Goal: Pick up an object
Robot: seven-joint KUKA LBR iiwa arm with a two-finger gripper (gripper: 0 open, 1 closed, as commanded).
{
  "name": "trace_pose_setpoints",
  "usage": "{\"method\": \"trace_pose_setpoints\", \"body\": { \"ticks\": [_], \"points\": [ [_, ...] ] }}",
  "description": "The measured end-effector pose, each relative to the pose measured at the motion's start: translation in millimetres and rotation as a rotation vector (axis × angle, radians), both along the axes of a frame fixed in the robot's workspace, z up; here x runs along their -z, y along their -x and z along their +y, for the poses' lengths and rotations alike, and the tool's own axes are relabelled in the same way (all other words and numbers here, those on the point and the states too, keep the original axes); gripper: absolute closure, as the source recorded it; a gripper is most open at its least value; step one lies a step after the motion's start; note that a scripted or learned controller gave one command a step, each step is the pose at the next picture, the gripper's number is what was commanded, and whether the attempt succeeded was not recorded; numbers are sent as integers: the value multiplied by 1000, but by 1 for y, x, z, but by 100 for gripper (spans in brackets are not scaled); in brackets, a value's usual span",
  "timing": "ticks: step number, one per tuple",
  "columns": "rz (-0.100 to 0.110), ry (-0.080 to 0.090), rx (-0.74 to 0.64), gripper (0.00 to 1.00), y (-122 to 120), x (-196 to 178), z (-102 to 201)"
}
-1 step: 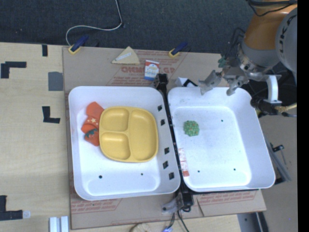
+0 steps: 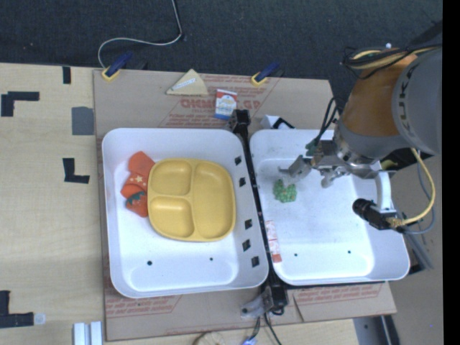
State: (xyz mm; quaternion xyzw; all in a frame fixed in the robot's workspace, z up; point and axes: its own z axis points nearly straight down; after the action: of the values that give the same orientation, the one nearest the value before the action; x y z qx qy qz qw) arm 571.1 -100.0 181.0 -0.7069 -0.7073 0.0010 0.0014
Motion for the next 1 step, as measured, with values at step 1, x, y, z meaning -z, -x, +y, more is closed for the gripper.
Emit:
{"method": "trace_pose_setpoints", "body": {
  "ticks": [1],
  "points": [
    [-3, 0, 0, 0, -15, 87, 2]
  ]
}}
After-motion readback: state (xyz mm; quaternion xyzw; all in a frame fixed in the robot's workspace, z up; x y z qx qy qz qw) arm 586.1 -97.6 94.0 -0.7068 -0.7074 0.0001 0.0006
